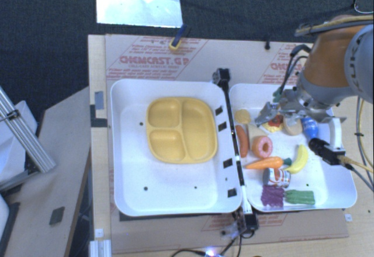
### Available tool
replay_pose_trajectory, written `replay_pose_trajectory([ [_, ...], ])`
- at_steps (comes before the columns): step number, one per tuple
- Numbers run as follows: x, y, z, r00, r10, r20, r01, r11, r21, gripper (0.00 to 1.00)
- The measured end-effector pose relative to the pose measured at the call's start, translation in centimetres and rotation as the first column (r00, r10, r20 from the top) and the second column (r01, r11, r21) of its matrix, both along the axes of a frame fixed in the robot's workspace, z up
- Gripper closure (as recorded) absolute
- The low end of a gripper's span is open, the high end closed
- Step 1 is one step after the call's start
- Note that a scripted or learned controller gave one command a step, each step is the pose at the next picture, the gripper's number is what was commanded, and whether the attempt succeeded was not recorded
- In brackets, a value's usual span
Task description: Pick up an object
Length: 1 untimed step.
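Note:
My gripper (272,113) hangs over the far part of the right bin (339,191), reaching in from the right. Just below it lies a yellow and red toy (273,127), with a beige piece (291,126) and a blue piece (310,129) to its right. Nothing is seen held. Further toward the front lie an orange sausage (242,140), a pink donut (262,146), a carrot (266,163), a banana (300,158), a small can (276,177), purple grapes (272,196) and a green vegetable (299,197). A pale yellow item (242,115) sits near the bin's far left corner.
The left bin (134,186) holds a yellow divided plate (180,129). A black-clipped divider wall (229,133) separates the two bins. A blue and yellow tool (178,38) lies on the board behind the bins.

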State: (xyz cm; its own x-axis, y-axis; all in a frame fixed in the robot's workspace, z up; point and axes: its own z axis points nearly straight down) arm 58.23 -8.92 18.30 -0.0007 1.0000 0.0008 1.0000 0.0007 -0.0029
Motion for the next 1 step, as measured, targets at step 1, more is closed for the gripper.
replay_pose_trajectory([
  [1,0.30,-0.56,-6.04,1.000,0.000,-0.001,0.000,1.000,0.000,0.00],
])
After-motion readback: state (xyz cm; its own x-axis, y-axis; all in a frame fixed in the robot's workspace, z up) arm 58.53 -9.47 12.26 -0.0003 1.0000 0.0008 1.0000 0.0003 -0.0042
